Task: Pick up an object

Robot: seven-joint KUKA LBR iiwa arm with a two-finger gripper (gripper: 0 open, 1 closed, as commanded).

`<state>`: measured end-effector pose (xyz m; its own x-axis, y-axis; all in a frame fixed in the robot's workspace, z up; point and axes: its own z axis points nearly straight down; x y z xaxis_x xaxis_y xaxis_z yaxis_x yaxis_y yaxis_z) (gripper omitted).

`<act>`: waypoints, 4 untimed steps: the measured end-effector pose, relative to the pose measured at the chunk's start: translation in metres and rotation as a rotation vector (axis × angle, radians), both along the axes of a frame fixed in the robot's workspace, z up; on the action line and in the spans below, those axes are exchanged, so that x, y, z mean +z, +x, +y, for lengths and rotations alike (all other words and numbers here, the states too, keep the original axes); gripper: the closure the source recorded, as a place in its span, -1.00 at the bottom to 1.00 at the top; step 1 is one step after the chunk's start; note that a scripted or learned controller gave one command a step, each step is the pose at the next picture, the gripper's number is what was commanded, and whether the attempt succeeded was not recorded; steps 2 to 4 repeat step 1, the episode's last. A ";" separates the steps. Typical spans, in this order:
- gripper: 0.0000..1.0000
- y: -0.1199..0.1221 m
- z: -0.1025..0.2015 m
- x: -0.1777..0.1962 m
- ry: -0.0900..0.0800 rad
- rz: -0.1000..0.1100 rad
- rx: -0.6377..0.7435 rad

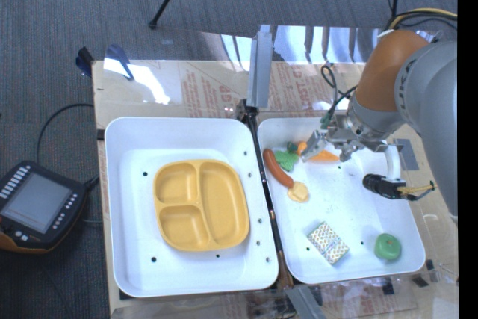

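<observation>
both bins (119, 160) white; left one carries a mustard-yellow divided tray (200, 204). right bin: red-brown sausage (278, 168), green leafy piece (285, 158), orange carrot (323, 157), pale yellow lump (299, 193), green round fruit (388, 246), small box (328, 242) with a fine white-and-tan dotted pattern. arm (418, 86) grey with an orange band, desk (187, 90) tan cardboard with red print.

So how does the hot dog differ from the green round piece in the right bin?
The hot dog is long, thin and reddish-brown; the green round piece is squat and green. The hot dog lies slanted by the right bin's left wall, touching the leafy green piece, while the green round piece sits alone near the bin's front right corner. Both are small items lying on the bin floor.
</observation>
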<state>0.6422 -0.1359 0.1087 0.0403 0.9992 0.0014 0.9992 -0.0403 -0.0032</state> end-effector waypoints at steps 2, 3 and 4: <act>-1.00 0.000 0.000 -0.024 0.001 0.006 -0.073; -1.00 0.000 0.000 -0.024 0.001 0.006 -0.073; -1.00 0.000 0.000 -0.024 0.001 0.006 -0.073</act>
